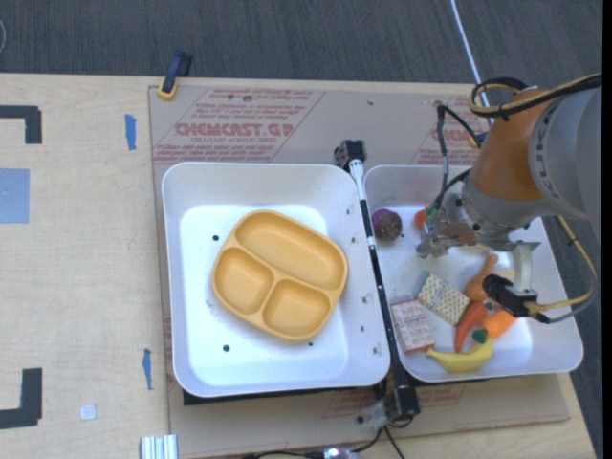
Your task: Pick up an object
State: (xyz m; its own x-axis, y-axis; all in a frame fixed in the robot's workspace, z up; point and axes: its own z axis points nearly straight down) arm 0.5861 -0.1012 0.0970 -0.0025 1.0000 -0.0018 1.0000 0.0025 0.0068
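The right bin (564, 352) holds several small objects. A dark purple ball (386, 224) lies at its far left, with a small orange piece (420, 219) beside it. Nearer the front are a checkered cracker pack (443, 299), a pink packet (412, 325), a yellow banana (461, 357) and an orange carrot-like piece (478, 321). My gripper (442, 241) hangs low over the middle of this bin, just right of the purple ball and above the cracker pack. Nothing can be seen held in it.
The left bin (182, 256) contains a yellow three-compartment plate (279, 273). A black divider bar (368, 237) runs between the bins. Cables (449, 132) trail from the wrist, and the grey arm with its orange band (507, 161) covers the right bin's far right part.
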